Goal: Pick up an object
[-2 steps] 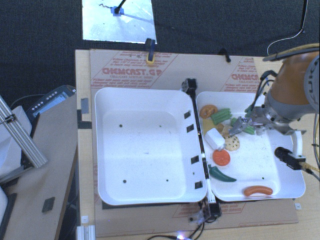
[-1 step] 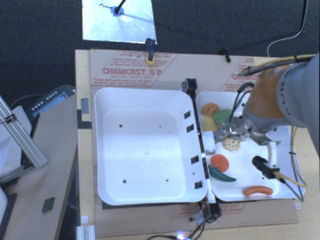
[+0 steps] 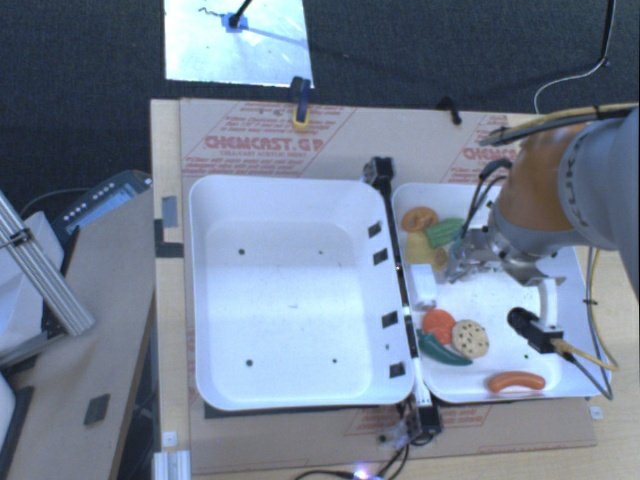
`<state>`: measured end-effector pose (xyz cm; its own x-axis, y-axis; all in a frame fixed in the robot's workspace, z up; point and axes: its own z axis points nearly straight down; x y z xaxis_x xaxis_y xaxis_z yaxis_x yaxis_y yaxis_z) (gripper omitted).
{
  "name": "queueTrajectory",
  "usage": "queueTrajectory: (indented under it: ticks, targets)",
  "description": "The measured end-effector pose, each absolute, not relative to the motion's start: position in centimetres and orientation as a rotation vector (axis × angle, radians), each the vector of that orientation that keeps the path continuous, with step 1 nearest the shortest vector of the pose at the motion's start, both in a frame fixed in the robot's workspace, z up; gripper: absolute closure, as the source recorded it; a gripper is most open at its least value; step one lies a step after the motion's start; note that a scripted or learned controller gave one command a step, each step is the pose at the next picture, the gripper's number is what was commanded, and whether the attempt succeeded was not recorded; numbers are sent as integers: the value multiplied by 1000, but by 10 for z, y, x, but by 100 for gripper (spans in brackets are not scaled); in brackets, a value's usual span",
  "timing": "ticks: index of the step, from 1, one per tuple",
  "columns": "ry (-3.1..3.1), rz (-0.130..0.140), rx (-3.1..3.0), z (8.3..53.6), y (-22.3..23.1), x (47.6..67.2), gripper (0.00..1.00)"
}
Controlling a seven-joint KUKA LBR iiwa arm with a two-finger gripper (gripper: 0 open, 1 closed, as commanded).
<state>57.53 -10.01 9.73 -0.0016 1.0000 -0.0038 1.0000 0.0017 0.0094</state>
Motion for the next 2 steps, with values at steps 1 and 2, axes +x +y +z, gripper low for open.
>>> queueTrajectory:
  ticks: [1,2]
  targets:
    - [2225,3,2212,85,-113,618,100]
    - [2235,-11,2219,84,-110,652,100]
